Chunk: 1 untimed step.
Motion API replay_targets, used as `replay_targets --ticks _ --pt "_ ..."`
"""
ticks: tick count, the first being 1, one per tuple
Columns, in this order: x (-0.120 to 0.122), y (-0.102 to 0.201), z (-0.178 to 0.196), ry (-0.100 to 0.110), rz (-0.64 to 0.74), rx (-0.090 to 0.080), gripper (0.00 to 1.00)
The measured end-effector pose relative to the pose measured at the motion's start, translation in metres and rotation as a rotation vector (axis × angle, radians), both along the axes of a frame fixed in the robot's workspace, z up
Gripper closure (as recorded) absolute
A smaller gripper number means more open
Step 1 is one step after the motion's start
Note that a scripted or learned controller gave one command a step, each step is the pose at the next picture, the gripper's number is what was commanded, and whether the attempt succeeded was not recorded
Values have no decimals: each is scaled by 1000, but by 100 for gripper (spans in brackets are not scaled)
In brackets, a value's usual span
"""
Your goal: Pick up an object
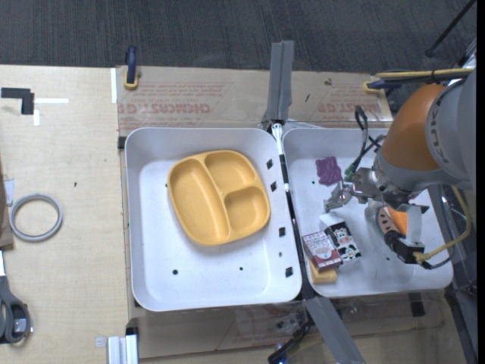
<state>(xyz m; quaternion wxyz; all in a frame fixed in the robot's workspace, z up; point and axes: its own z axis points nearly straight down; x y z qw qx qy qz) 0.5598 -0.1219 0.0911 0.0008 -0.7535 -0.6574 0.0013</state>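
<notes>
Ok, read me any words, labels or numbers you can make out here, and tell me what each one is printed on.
Cardboard sheet behind the bins: red printed lettering in two places, upside down from this camera and too blurred to read.
Small red packet in the right bin: printing on its face, too small to read.
Black and white card beside it: a picture or pattern, no legible words.
Yellow divided plate in the left bin: no text.

Dark grey carpet (189, 14) runs along the far side, beyond the gripper; a pale wooden bench (61, 279) spreads well to the left of it; brown cardboard (197, 97) lies behind it, under even light.
</notes>
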Motion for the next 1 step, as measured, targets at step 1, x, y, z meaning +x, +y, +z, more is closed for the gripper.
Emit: replay_targets --ticks 1 --pt "-55 3 0 1 -311 1 0"
